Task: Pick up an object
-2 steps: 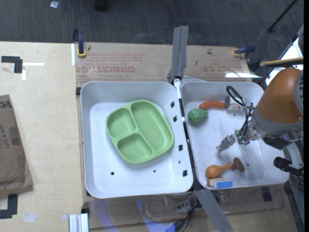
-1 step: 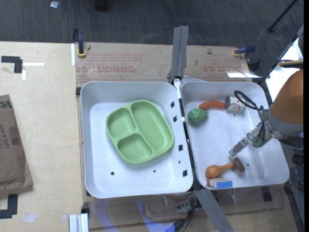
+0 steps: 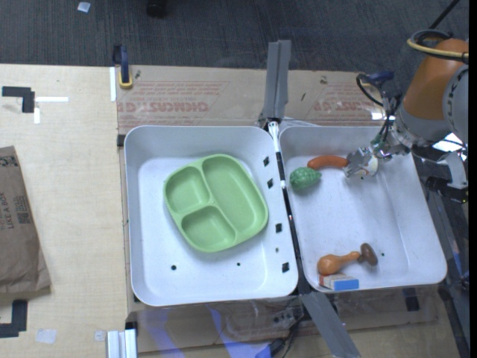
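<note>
camera view:
arm (image 3: 436, 80): seen entering from the right, grey with orange band, reached over the right bin's far right corner.
pincer (image 3: 361, 165): placed low over the right bin (image 3: 373, 222), just beside the right end of the orange sausage-shaped object (image 3: 326, 162); contact cannot be told. Nothing is seen between the fingers; whether they are apart or together cannot be told.
green lumpy object (image 3: 305, 178): located in the right bin near its left wall, just below the orange one.
brown drumstick-shaped object (image 3: 345, 259): located near the right bin's front edge, with a small blue-and-white box (image 3: 340, 282) just in front of it.
left bin (image 3: 149, 222): a green divided plate (image 3: 215, 201) is held in it.
surface (image 3: 67, 200): a brown paper bag (image 3: 19, 222) is seen at the left edge.
</note>
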